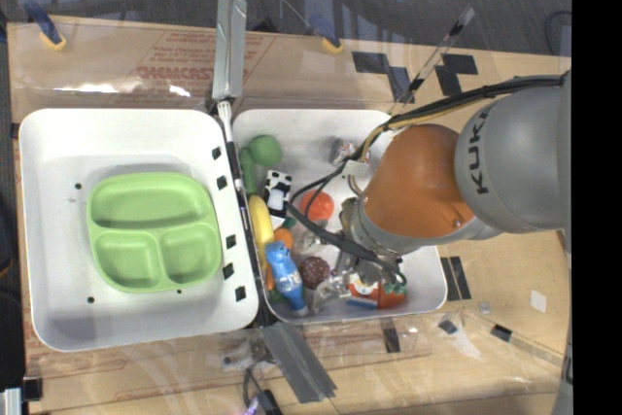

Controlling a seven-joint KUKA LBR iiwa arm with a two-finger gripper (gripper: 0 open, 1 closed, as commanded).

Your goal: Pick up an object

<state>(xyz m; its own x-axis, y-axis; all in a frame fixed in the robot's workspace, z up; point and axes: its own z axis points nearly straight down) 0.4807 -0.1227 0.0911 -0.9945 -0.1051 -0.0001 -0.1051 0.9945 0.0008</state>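
Note:
The right bin (321,123) holds a jumble of small objects along its left side. A green ball (263,151) lies at the back, with a black-and-white cube (279,184) and an orange-red ball (316,206) just in front of it. A yellow banana (259,220), a blue bottle (283,270) and a brown ball (314,270) sit nearer the front. My gripper (357,283) reaches down at the bin's front, over a red-and-white object (374,294), under the orange wrist band (418,185). The arm hides the bin's right half.
The left bin (49,151) holds a green divided tray (154,230). A grey metal bar (229,44) stands at the back between the bins. Cables (321,178) trail from the wrist across the right bin.

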